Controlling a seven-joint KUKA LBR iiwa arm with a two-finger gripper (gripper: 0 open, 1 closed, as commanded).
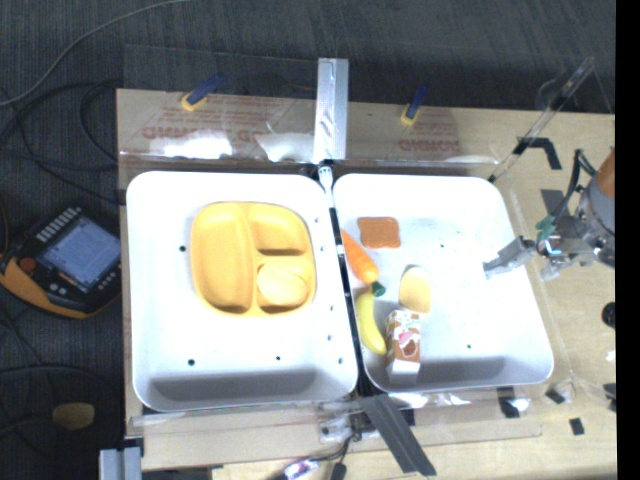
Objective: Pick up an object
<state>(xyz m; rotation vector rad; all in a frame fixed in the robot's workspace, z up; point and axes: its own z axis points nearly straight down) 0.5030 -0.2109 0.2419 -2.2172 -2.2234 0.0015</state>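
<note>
Yellow plastic lemon (415, 288) sat in the right bin (470, 353), just right of the carrot (359, 256) — prob. light, hard, slippery; grab its sides. Gripper (500, 261) at bin's right rim — grip state unclear.

So there's just the one camera, mounted up above the bench (560, 148) and looking down at a slant, not straight overhead. It's far enough back to take in both white bins whole: the left bin (160, 268) and the right bin (470, 218) sit side by side mid-frame. Dark carpet (300, 18) fills the top and left, with a handheld controller (70, 258) lying at the left edge. The arm (590, 228) pokes in from the right.
</note>
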